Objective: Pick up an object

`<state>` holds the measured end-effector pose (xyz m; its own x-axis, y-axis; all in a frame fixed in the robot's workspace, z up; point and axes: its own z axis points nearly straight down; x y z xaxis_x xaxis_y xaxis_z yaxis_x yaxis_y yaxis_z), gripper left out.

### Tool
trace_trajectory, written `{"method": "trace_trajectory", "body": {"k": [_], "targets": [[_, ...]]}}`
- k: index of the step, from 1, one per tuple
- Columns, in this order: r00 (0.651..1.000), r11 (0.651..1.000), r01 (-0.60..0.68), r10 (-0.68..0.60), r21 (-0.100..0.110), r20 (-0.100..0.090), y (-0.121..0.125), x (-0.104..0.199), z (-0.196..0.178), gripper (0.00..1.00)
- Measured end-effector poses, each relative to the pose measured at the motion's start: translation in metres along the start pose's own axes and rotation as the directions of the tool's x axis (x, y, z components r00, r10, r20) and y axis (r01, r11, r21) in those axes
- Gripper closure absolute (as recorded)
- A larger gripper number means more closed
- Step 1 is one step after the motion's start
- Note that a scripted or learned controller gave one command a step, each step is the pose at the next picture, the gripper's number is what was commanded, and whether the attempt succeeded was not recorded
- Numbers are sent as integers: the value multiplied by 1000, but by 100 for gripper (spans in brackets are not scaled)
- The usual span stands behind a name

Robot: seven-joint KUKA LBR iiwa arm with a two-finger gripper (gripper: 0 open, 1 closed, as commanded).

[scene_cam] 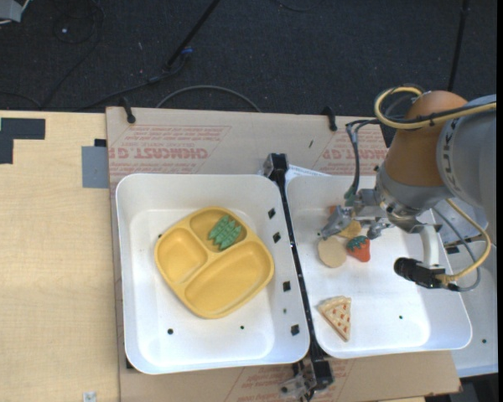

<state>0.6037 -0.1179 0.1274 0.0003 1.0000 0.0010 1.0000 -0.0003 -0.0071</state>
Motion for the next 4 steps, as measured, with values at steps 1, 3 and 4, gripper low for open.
{"method": "trace_trajectory", "body": {"k": [1, 3, 4], "targets": [[1000, 1000, 0, 0, -1, 0, 0, 1, 42, 0], [1000, 1000, -2, 2, -7, 1, 0, 1, -12, 100], [1000, 1000, 1, -1, -9, 1, -1, 6, -56, 100]]}}
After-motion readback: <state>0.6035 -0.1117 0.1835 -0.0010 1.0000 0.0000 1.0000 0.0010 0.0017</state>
